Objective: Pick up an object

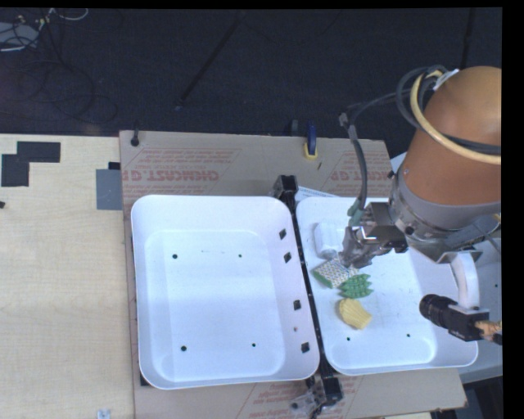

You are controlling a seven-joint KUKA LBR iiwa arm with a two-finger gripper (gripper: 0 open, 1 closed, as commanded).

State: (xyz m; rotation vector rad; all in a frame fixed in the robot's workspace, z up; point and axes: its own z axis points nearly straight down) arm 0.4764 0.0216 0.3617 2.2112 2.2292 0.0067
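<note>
On the counter [57,311], in the white bin [401,340] nearer the arm, your tool [358,250] hangs low at a chequered piece [330,272] beside a green leafy toy [356,286] and yellow toy [354,313], its grip impossible to tell; likely mid-approach, you next need one clean closure on a single piece.

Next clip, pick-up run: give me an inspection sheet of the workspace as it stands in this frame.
Surface: left bin and right bin, white, side by side on a printed cardboard sheet.
Job's things: white piece, checkered piece, green leafy piece and yellow piece, clustered in the right bin near its left wall.
Clutter: nothing seen.
Grippers: claw low beside the white and checkered pieces; whether it grips anything cannot be told.
Cables: yellow and black cables looped over the arm; loose cables far left on the dark floor.
Surroundings: pale wooden bench; blue-and-yellow clamp at the cardboard's far edge.
</note>
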